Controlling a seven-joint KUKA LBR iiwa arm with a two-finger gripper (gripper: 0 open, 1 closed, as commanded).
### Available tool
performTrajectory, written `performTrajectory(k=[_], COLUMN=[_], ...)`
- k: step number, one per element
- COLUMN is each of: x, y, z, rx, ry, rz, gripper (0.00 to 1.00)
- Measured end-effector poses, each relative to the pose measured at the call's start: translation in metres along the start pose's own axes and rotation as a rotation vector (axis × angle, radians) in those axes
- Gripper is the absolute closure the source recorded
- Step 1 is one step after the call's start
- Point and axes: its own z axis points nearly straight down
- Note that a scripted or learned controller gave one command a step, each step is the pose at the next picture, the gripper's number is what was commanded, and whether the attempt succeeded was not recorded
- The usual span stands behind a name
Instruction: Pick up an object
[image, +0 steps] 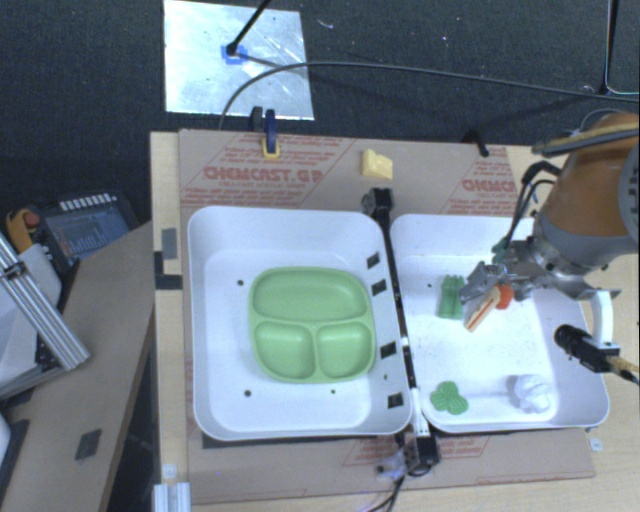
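Hanging low in the right bin (575, 330), the gripper (487, 290) pinches an orange stick (481, 311); grip looks shallow, risking a slip onto the green block (452, 297).

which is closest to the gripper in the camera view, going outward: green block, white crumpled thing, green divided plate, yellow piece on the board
From the gripper:
1. Green block, just to its left in the right bin.
2. White crumpled thing, at the right bin's near edge.
3. Green divided plate, in the left bin.
4. Yellow piece, on the board beyond the bins; close to the plate's rank.
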Motion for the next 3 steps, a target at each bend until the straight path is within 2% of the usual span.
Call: performTrajectory(k=[1, 3], x=[0.0, 0.007], y=[0.003, 0.012], z=[-0.006, 0.096], rx=[-0.012, -0.008], ry=[-0.002, 0.0], rz=[-0.003, -0.001], gripper=[0.0, 0.0])
